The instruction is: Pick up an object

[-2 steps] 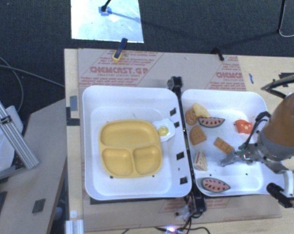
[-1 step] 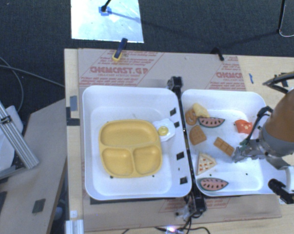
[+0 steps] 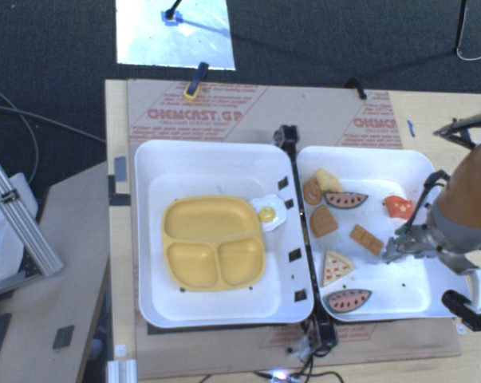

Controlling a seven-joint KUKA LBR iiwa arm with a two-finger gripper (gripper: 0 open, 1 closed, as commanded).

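Camera view, looking down at a slant, shows the right bin (image 3: 415,166) holding a scatter of toy foods; nearest the gripper (image 3: 393,254) lies a small tan cracker-like block (image 3: 366,238), just to its left, apart from it; the gripper sits low over the bin floor near the right side, and nothing shows between its tips, though whether they stand wide or narrow I cannot tell; above it rests a red-orange piece (image 3: 397,206) near the bin's right wall; a watermelon slice (image 3: 346,199) lies toward the upper middle, just beside a pale yellow piece (image 3: 328,181) and a brown round cookie (image 3: 312,191); below these sits a brown toast-like piece (image 3: 323,222); lower still a pizza wedge (image 3: 336,266) lies near the left wall, and a second watermelon slice (image 3: 348,299) rests near the bin's front edge; the grey arm (image 3: 467,214) with its orange band enters from the right; the left bin (image 3: 216,154) holds a yellow divided plate (image 3: 214,241), and a fried egg toy (image 3: 268,213) touches the plate's upper right corner; both bins stand side by side on the desk (image 3: 256,106), on printed cardboard.
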